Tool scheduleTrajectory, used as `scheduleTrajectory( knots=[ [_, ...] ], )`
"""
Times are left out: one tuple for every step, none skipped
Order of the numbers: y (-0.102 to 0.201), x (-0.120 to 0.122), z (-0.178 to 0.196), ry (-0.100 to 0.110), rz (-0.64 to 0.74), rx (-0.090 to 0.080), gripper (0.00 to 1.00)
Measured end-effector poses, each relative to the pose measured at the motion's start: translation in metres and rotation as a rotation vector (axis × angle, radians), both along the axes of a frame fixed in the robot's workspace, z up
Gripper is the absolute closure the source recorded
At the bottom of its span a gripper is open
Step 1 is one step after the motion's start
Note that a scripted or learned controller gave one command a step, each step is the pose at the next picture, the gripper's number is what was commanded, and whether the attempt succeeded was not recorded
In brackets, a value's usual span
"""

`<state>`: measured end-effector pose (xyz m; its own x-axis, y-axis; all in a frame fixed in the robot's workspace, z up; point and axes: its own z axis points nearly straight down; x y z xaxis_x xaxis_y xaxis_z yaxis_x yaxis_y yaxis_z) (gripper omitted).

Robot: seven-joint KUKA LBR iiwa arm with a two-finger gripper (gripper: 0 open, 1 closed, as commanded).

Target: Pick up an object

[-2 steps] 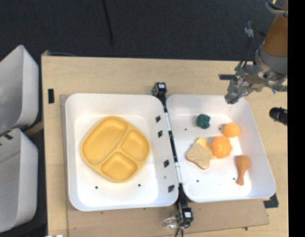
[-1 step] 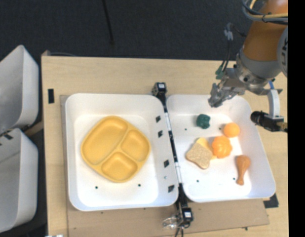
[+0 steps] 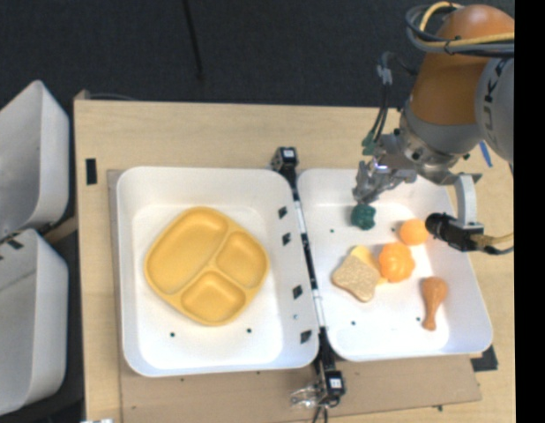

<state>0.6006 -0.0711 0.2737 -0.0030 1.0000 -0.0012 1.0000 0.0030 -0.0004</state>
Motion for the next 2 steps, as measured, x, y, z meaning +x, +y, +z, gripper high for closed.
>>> scheduleTrajectory(
  knots=[
    [0.052,-0.018,-0.015,0.000,0.001,0.000,1.00],
    [0.103,-0.041,-0.026,0.001,0.002,0.001,1.00]
  ],
)
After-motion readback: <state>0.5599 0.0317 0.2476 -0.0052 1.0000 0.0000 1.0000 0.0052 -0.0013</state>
